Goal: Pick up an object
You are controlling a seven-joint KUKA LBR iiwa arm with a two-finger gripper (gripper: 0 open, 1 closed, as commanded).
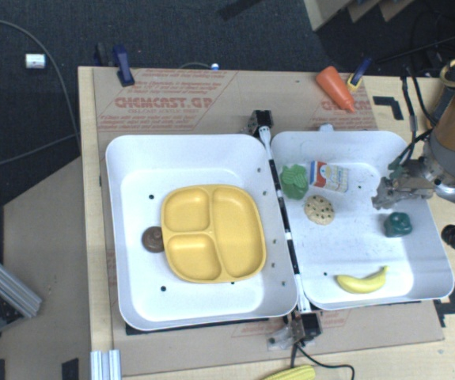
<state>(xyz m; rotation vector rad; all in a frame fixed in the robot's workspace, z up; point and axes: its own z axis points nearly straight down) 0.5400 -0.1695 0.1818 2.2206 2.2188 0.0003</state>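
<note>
Wooden surface across the middle of the frame, bearing two shallow white bins side by side. Left bin at centre-left, carrying a yellow three-compartment tray, tilted slightly, with a brown round cookie touching its left edge. Right bin at centre-right, scattered with small items, all apart from one another except where noted. Grey arm at the right edge of the frame, reaching over the right bin's upper right part. Hand just above a dark green toy, near but not touching it; fingers too unclear, cannot tell whether apart or together. Yellow banana near the bin's lower edge. Small carton lying flat, upper middle, just beside a green vegetable. Tan chocolate-chip cookie below those. Orange carrot outside the bins, upper right, on the surface.
</note>
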